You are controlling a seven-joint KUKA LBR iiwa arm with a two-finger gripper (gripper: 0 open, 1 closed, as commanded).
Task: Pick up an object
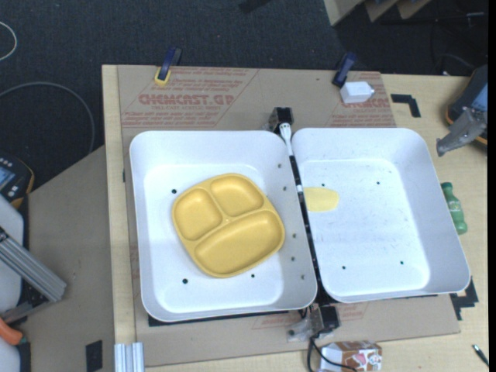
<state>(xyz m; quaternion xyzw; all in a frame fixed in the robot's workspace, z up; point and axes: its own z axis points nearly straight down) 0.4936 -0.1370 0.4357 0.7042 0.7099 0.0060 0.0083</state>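
Observation:
A yellow three-compartment plate [228, 224] lies flat in the left bin [147, 161]. A small pale yellow oval piece [321, 199] rests in the right bin [411, 153], against its left wall. The gripper [459, 136] is at the far right edge of the camera view, just beyond the right bin's upper right corner and well away from both objects. Only a grey part of it shows, with nothing visible in it.
A green object [454, 207] lies on the bench beside the right bin's right wall. A white block [357, 92] and clamps sit on the cardboard behind the bins. Cables and a small box [358, 356] lie at the front edge.

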